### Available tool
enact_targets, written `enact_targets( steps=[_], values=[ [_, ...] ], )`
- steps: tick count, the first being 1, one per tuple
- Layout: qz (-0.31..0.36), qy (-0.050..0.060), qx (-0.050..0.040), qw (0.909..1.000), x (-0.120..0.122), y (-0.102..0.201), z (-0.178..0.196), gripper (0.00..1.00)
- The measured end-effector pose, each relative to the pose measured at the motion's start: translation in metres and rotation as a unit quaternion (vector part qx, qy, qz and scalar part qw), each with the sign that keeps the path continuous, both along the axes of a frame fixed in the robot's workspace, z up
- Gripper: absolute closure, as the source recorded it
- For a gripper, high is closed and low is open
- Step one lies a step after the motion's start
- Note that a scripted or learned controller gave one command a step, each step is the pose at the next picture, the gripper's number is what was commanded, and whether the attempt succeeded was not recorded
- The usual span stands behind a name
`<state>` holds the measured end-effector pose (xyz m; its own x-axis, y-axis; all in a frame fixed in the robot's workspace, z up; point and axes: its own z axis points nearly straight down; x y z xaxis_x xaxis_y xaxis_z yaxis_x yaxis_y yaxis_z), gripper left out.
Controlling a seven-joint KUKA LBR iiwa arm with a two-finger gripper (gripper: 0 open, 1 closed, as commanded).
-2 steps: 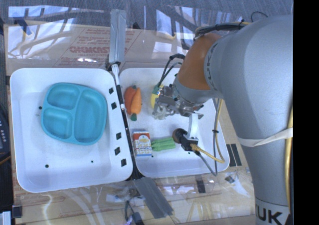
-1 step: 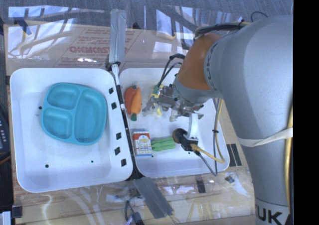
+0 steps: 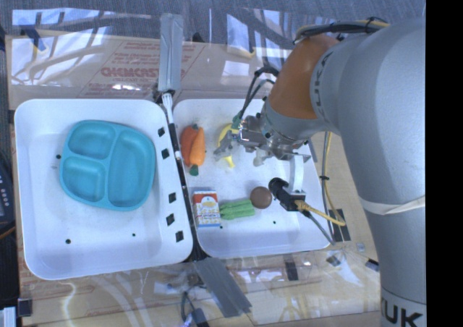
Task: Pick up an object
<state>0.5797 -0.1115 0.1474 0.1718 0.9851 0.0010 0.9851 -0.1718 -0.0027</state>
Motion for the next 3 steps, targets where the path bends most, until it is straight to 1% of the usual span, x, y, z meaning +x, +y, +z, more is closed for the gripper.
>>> enact_targets(
  steps=[1, 2, 3],
  values=[
    [0.056, -0.002, -0.0023, 0.9984, 0.032, -0.005, -0.055, 0.0],
    [0.058, -0.001, -0.0015, 0.9983, 0.033, -0.004, -0.046, 1.0],
    [0.088, -0.001, -0.0003, 0.9961, 0.033, 0.04, 0.054, 1.0]
  ],
)
